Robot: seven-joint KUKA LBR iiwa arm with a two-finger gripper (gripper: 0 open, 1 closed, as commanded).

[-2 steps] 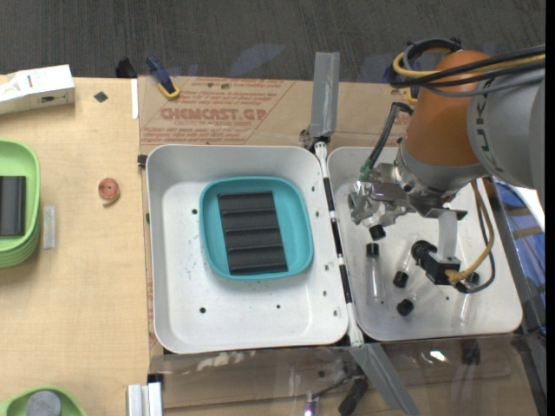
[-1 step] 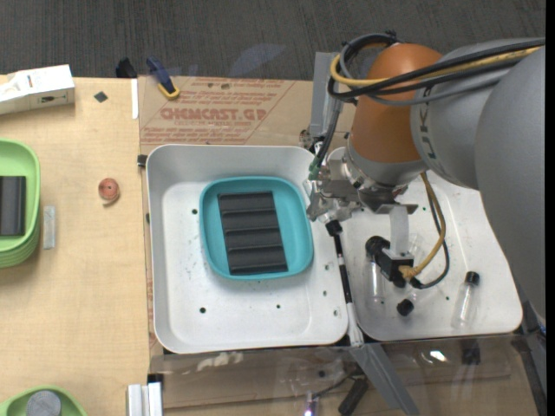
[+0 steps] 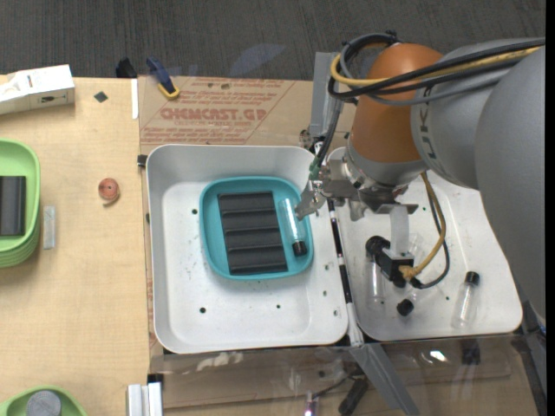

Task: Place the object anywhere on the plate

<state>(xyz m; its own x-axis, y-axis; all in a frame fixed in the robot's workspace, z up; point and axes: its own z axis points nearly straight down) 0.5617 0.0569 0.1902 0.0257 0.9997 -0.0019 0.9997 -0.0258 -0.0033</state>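
In the camera view, two shallow white plastic bins sit side by side on the bench. The left bin [image 3: 173, 302] carries a teal, rounded-rectangle plate [image 3: 212, 232] with a dark ribbed black insert [image 3: 251, 230] covering most of its middle. A small clear vial with a dark cap [image 3: 295, 229] lies along the plate's right margin, just beside the insert, its capped end pointing toward the near side.

The grey arm with the orange band [image 3: 399, 102] reaches in from the right, its wrist above the seam between the two bins. The gripper [image 3: 310, 199] hangs over the plate's right edge, near the vial's upper end; whether it is clenched or released cannot be told from this angle.

The right bin [image 3: 486, 232] bears another clear vial [image 3: 467, 296] toward its right side and a small dark piece [image 3: 404, 306] near its front. Yellow and black cables [image 3: 416, 271] loop over it.

On the wooden bench, a green tray [image 3: 22, 232] sits at the left edge, with a small reddish disc [image 3: 107, 189] near it. A brown cardboard sheet [image 3: 221, 111] lies behind the left bin.
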